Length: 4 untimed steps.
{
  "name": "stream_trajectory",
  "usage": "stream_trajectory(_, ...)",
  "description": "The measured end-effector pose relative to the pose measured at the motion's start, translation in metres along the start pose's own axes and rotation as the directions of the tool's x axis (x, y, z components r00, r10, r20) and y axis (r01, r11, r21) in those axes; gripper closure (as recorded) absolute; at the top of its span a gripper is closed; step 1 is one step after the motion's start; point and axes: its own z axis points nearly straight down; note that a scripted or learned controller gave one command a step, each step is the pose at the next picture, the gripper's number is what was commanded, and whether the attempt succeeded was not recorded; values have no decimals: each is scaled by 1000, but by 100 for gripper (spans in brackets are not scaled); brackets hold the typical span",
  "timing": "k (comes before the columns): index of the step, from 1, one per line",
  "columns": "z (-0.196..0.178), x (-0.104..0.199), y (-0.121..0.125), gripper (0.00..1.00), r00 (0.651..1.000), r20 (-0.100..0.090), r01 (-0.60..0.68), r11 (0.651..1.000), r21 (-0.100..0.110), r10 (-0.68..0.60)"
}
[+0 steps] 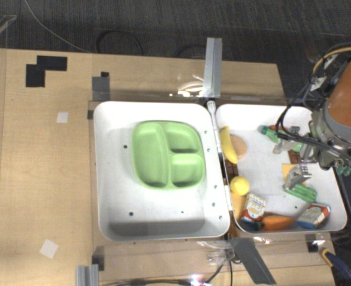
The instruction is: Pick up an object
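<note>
1. The desk (pixel 38 177) carries two white bins. The left bin (pixel 112 213) holds a green divided tray (pixel 166 154). The right bin (pixel 270 159) holds the loose objects.
2. Candidate objects lie in the right bin: a banana (pixel 226 145) along the left wall, a yellow lemon (pixel 239 186) just near of it, an orange carrot (pixel 276 223) at the near wall, a small printed carton (pixel 254 206) beside the carrot, and a green flat piece (pixel 300 192) toward the right.
3. Handling judgement: the lemon looks light, firm and round, so it may roll; grip across its middle. The carrot looks stiff and narrow; grip across its width at mid-length. The carton is probably light and crushable.
4. Arm pose: the arm (pixel 342 109) reaches in from the right, wrist pointing down over the right part of the right bin.
5. The end effector (pixel 302 173) hangs just above the green flat piece. Whether it is wide or narrow cannot be told; nothing is visibly held.
</note>
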Motion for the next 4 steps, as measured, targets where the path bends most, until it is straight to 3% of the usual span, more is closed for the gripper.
stream_trajectory(1, 148, -46, -62, 0, 985, 2, 170, 985, 1, -170)
stream_trajectory(2, 154, -28, -93, 0, 990, 5, 143, 990, 3, -143)
stream_trajectory(3, 154, -24, -80, 0, 997, 7, 73, 997, 4, -73)
stream_trajectory(4, 153, 3, -89, 0, 1000, 9, -11, 1000, 2, 11)
